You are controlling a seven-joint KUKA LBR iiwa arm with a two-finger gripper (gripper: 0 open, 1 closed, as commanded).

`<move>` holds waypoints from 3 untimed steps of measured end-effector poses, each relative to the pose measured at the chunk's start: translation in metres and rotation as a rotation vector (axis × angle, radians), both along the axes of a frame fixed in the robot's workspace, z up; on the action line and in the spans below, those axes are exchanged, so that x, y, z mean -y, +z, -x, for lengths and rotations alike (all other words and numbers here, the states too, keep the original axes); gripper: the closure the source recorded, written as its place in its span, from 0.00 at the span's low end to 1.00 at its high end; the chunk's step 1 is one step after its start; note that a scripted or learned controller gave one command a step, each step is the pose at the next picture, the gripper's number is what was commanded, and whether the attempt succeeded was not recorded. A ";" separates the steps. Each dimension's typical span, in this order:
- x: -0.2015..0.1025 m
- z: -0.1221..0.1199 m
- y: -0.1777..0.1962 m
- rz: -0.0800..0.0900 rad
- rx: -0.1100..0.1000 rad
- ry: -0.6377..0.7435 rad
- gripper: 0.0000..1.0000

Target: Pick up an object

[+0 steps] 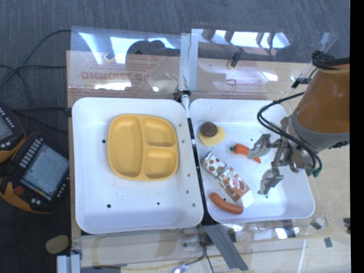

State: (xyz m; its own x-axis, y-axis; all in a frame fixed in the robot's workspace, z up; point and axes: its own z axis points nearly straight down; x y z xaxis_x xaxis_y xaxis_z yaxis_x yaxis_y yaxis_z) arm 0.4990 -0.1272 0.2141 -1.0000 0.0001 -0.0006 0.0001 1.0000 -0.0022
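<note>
Two bins: shallow white plastic bins side by side on the bench, the left bin [85, 169] and the right bin [296, 203], seen from above at a slant.
Left bin contents: a yellow plastic plate with three compartments [143, 147], lying flat near the bin's middle.
Arm: grey, with an orange band [329, 101], reaching in from 3 o'clock over the right bin.
Pincer: the metal two-finger gripper [266, 165] hangs above the right half of the right bin, fingers spread wide apart with nothing between them; one fingertip [260, 145] points toward 11 o'clock, the other sits lower, toward 6 o'clock.
Carrot: a small orange toy carrot with a green end [241, 149], lying on the bin floor at about 10 o'clock from the pincer, just beside the upper fingertip; whether they touch cannot be told.
Packets: two small printed red-and-white packets [226, 178], end to end on a diagonal, at 9 o'clock from the pincer, near but apart.
Sausage: a red-orange toy sausage [226, 203], lying at 7 o'clock from the pincer, near the bin's front wall.
Doughnut: a round pale-yellow toy disc with a brown top [210, 132], at 10 o'clock, beyond the carrot, close to the divider between the bins.
</note>
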 end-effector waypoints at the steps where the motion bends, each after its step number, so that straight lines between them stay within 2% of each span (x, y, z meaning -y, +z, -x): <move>1: -0.024 0.011 -0.107 0.000 0.007 -0.144 0.00; 2: -0.031 -0.024 -0.125 -0.002 0.005 -0.260 0.00; 3: -0.031 -0.027 -0.113 0.002 0.014 -0.259 1.00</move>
State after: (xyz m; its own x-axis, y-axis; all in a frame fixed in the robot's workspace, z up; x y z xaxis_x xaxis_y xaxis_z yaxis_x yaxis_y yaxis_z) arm 0.5260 -0.0967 0.1010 -0.9665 0.2564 -0.0144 0.2565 0.9665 -0.0022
